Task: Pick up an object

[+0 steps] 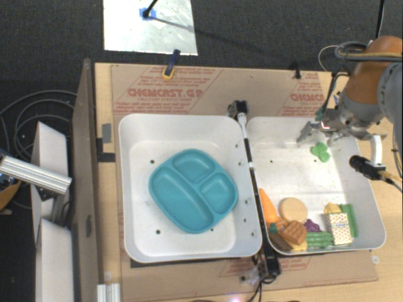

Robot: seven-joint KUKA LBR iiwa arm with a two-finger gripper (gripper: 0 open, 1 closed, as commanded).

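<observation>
While most toy food (305, 228) huddles in the right bin's (365, 197) near corner, a green piece (321, 152) lies apart, so the tool (322, 134) hangs over it, fingers spread, holding nothing.

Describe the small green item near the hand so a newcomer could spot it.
Find the right bin. Near its far edge, just below the hand, lies a small green piece. It sits alone, apart from the food pile at the near edge.
</observation>
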